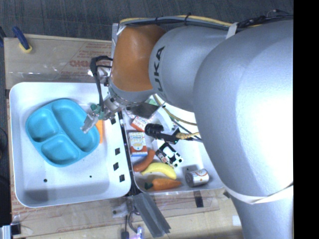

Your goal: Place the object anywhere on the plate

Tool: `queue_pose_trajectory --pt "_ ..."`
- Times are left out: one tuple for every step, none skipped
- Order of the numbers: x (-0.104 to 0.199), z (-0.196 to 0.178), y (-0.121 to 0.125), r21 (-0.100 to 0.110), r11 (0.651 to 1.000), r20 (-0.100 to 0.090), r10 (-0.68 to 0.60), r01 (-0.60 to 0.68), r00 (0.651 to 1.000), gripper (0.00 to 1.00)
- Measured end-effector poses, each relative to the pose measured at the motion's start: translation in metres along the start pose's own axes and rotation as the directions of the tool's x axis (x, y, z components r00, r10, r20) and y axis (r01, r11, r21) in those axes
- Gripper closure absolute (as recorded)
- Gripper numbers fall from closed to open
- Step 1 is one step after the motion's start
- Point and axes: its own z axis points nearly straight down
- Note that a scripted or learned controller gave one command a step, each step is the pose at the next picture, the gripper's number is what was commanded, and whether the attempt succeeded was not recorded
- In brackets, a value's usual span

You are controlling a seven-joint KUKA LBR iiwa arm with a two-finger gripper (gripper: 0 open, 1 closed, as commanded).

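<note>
Gripper [91, 119] hangs over the plate's right rim, fingers closed on a thin orange object [99, 131] that stands upright just off that rim — touching it or not, unclear. Plate [60, 131] is blue with three compartments and sits in the left bin [60, 188]. Right of the plate, in the right bin [199, 153], lie a carrot [162, 184], a banana [159, 170], a small can [197, 177] and a carton [137, 142]. Above the plate looms the grey arm [229, 83] — its orange band [132, 59] nearest the gripper.
</note>
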Motion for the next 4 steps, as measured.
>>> queue_pose_trajectory --pt "0.066 0.100 0.034 0.001 0.999 0.000 -0.038 0.038 0.999 0.00" --pt "0.012 0.101 0.051 0.022 0.999 -0.023 -0.037 0.037 0.999 0.00" --pt "0.028 0.097 0.052 0.044 0.997 -0.055 -0.056 0.059 0.997 1.00" --pt "0.045 0.040 -0.029 0.005 0.979 -0.002 0.201 -0.201 0.979 1.00"
